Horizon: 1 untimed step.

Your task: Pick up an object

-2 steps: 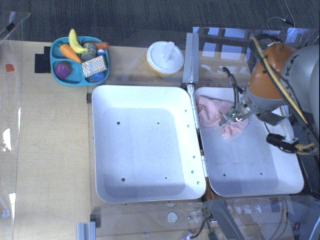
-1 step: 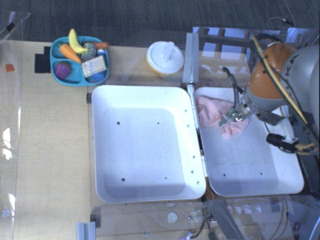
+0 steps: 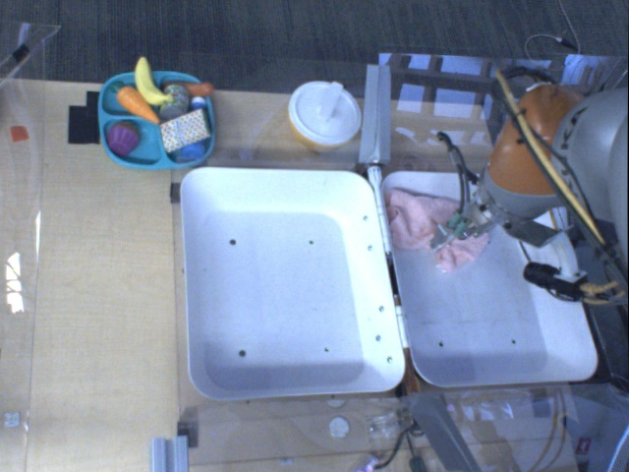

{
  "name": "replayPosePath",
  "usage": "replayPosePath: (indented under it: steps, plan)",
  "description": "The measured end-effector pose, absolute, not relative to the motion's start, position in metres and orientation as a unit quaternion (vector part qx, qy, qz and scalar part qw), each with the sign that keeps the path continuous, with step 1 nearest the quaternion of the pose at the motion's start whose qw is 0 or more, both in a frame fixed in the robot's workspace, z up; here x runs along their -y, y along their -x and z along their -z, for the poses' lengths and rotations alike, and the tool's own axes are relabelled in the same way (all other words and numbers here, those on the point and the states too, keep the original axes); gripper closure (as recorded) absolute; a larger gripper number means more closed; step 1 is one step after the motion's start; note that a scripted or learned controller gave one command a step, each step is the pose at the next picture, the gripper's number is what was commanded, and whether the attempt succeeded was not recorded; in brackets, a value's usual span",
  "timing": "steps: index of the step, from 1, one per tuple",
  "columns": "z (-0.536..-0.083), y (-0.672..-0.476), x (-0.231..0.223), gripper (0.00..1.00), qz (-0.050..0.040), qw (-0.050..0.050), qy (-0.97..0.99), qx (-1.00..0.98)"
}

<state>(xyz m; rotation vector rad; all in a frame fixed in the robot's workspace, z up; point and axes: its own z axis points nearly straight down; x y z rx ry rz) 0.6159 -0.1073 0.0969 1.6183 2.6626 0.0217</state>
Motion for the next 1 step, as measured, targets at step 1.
replayPosePath:
  steps: [1]
  plan:
    - [-0.0969,-0.6159,0.1073,0.00,-0.0069,0.013,-0.519,-0.854]
